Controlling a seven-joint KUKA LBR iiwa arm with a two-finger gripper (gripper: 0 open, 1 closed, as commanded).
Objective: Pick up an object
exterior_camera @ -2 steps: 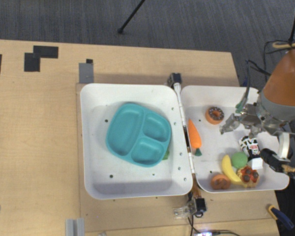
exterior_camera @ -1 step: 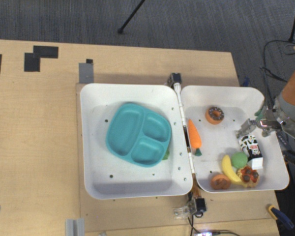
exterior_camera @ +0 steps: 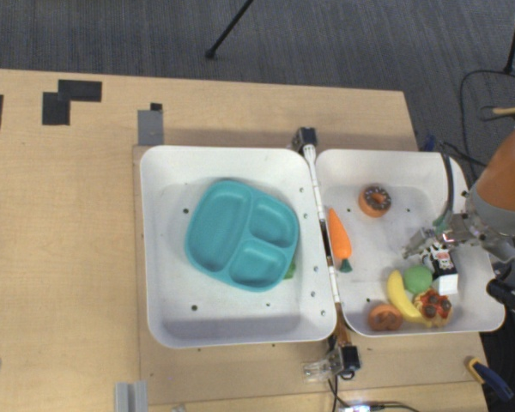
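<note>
Jaws [exterior_camera: 425,245] hang low in the right bin [exterior_camera: 386,166], tips toward the bin's middle; can't tell if they're spread or pressed together, too small & blurred, and nothing seen pinched btwn them. Arm [exterior_camera: 506,187] w/ orange band comes in from the right edge behind them.

Just below the jaws: green ball [exterior_camera: 418,280], w/ a banana [exterior_camera: 399,292] touching its left side. Below-right of the jaws a small white block [exterior_camera: 447,283], near them but contact unclear. Further down, at the bin's near wall, a red/yellow item [exterior_camera: 434,307] and an orange-brown round fruit [exterior_camera: 384,318], both beside the banana's lower end.

Up-left of the jaws, apart from them: donut [exterior_camera: 375,200] w/ dark centre. Left of the jaws, along the bin's left wall: carrot [exterior_camera: 339,239], lying lengthwise.

Well left of the jaws, in the left bin [exterior_camera: 167,256]: teal divided plate [exterior_camera: 240,233], tilted a bit, something green peeking from under its right edge. Both bins sit side by side on the tan surface [exterior_camera: 60,256].
</note>
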